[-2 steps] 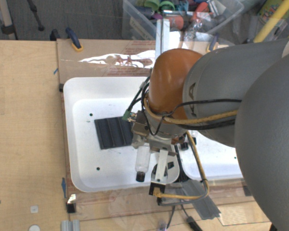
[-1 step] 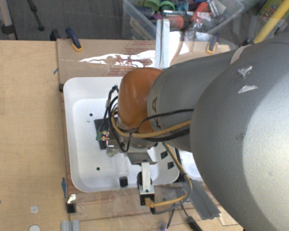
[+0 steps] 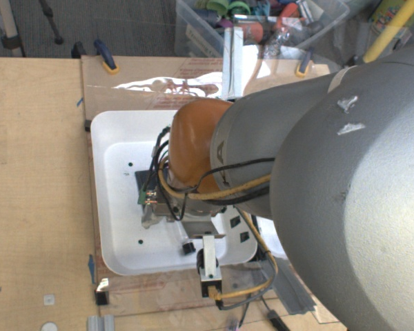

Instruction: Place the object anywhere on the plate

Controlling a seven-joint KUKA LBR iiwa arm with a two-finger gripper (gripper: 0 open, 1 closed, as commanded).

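- Arm point(image 3: 317, 171): grey, large in the foreground, reaching in over the white bin point(image 3: 114, 185) from its right side.
- Orange band point(image 3: 193, 143): above the bin's middle.
- Gripper point(image 3: 150, 209): low inside the bin, near its floor; the fingers' opening and any held thing cannot be told.
- Task object and plate: cannot be told, hidden by the arm.
- Clear tub point(image 3: 262, 12): holds coloured items, beyond the bin's far edge.

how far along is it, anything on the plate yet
Nothing looks done from this view. The arm is reaching down into the left white bin, and its wrist covers the middle of the bin, so whatever lies under it is hidden. The gripper is low over the bin floor; I cannot tell whether it holds anything. I can make out no plate or object here, so the placing is left.
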